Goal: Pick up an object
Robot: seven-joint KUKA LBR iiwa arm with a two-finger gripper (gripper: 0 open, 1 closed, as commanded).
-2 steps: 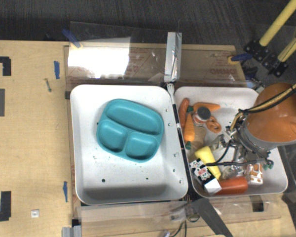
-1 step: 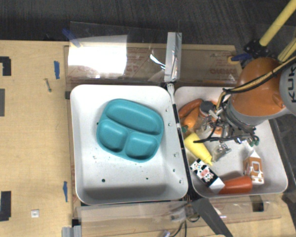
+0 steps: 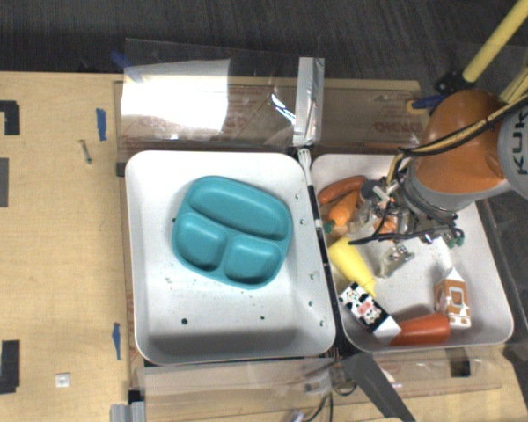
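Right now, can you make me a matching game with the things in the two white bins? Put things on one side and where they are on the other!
Things:
1. teal plastic divided plate
2. yellow plastic banana-shaped toy
3. red-orange sausage-shaped toy
4. small white-and-orange carton

Places:
A. near right corner of right bin, upright
B. middle of left bin
C. front edge of right bin, lying flat
D. beside the divider, right bin

Pairs: 1-B, 2-D, 3-C, 4-A

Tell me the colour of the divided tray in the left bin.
Teal, plain all over; the tray shows in the camera view.
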